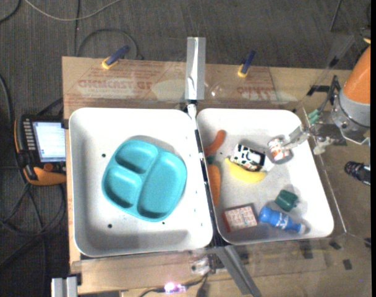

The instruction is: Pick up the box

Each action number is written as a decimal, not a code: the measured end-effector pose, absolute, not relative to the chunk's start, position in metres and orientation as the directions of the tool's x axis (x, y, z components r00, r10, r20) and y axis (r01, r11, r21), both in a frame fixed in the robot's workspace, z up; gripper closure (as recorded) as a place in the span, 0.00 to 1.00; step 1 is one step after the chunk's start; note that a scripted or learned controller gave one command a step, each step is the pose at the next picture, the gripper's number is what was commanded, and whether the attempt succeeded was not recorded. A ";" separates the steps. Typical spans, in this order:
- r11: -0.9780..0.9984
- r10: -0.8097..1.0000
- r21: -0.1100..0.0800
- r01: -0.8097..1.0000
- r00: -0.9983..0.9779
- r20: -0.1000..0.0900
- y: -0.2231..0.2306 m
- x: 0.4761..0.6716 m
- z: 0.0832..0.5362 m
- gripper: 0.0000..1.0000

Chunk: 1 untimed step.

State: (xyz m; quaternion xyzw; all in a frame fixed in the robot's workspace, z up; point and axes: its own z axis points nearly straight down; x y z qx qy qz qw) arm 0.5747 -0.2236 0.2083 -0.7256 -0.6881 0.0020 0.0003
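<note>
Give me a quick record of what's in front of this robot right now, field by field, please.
left bin: holds a teal divided tray
right bin: holds the box, a blue bottle, a green object, a banana, a black-and-white object, and two carrots
box position: near front edge of right bin, left of the blue bottle
gripper: over the right bin's back right part, apart from the box
box held: no

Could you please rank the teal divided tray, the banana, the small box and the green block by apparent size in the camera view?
1. Teal divided tray, by far.
2. Banana.
3. Small box, near the banana's size, so this order is unsure.
4. Green block.
</note>
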 end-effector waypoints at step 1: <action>0.054 0.999 0.002 0.999 -0.054 0.000 -0.178 0.532 0.094 0.00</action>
